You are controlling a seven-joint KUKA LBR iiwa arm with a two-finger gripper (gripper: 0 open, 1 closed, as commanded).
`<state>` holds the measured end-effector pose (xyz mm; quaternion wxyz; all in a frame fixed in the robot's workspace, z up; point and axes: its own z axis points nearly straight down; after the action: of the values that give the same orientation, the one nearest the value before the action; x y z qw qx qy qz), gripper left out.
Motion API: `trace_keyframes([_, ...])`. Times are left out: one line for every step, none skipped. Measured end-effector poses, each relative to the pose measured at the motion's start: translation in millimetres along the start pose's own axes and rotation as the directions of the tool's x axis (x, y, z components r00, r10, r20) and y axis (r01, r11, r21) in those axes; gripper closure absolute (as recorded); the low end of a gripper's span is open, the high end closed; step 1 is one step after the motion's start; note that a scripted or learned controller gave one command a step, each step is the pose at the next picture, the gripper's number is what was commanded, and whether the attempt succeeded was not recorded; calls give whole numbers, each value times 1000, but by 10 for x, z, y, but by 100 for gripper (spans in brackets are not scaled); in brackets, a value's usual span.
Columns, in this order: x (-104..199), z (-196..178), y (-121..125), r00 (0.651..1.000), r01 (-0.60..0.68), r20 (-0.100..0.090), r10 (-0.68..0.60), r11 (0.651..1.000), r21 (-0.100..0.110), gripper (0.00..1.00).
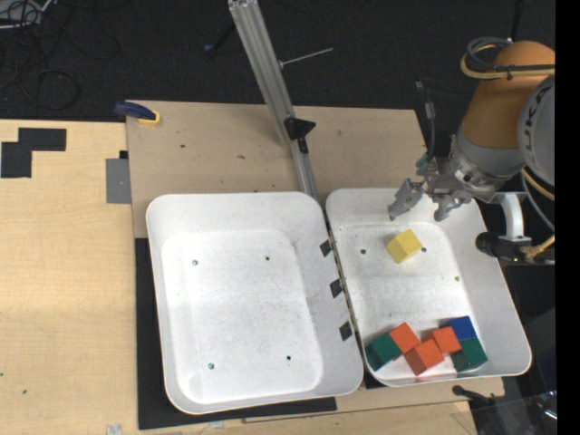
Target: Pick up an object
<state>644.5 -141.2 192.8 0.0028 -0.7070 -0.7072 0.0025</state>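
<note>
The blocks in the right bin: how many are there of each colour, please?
Yellow block: 1
Orange blocks: 3
Green blocks: 2
Blue block: 1
Total: 7

We count two white bins on the bench: the left bin (240,302) and the right bin (426,279). We count six blocks in the right bin: one yellow block (404,246), two orange blocks (426,346), two green blocks (384,349) and one blue block (462,326).
</note>
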Motion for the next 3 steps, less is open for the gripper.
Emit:
trace_keyframes([-14,468,-76,1000,-1,-1,1,1000,1,0])
trace_keyframes([-12,990,-72,1000,-1,3,1,1000,-6,0])
trace_keyframes([-19,877,-78,1000,-7,0,7,1000,-4,100])
